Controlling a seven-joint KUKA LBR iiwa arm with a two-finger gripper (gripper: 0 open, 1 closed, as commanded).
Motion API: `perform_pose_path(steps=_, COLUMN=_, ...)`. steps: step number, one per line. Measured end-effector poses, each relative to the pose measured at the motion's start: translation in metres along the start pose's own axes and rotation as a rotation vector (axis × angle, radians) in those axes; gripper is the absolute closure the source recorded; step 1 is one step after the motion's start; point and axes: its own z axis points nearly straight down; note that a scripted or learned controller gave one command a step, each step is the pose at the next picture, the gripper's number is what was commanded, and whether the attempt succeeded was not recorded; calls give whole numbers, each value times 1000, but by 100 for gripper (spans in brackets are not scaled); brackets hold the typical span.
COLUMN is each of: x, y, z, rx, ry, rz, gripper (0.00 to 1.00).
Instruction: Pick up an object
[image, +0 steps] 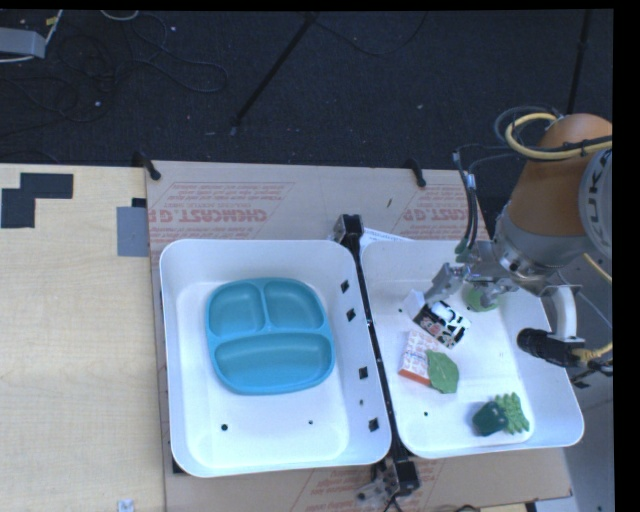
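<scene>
**White bin, hand low over the clutter**

White right-hand bin holds a small black-and-white patterned object, just at seven o'clock of the hand; whether the hand is wide or narrow I cannot tell. Best descend squarely over it, avoiding the green leaf-shaped toy.

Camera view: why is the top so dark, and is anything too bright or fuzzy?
In the camera view, the floor beyond the bench is unlit and nearly black; the white bins glare brightly; the gripper area looks soft and blurry, its details hard to make out.
</scene>
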Motion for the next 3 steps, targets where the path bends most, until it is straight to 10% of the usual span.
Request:
perform_pose_path(steps=1, x=0, y=0, z=-10, rx=2, ry=0, rz=-1, gripper=100)
perform_pose_path(steps=2, x=70, y=-26, z=-179, rx=-15, ry=1, rz=-8, gripper=100)
perform_pose_path(steps=3, x=113, y=2, z=-287, rx=-13, ry=-1, rz=-6, gripper=100)
